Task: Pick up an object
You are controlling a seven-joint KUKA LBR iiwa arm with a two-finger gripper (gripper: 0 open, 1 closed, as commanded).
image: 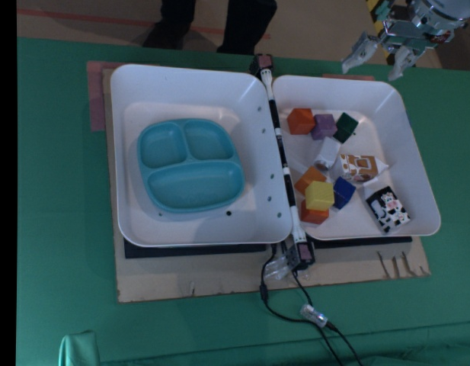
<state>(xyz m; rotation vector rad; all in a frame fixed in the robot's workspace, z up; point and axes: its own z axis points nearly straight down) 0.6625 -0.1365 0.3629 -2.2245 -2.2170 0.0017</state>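
My gripper (379, 58) hangs above the far edge of the right bin (406, 120), its two fingers spread open with nothing between them. Inside that bin lie an orange block (300, 120), a purple block (324, 126), a dark green block (346, 126), a small white and grey piece (327, 154), a brown-and-white carton (362, 167), a blue block (343, 192), a yellow block (320, 195) resting on orange blocks (310, 180), and a black-and-white cow-print carton (388, 209). All objects sit well below and in front of the gripper.
The left bin (128, 90) holds a light blue divided plate (190, 165). A rod with dark markings (280, 151) runs between the bins. Cables (295, 296) trail off the front of the cardboard base. A person's legs (215, 10) stand behind the bench.
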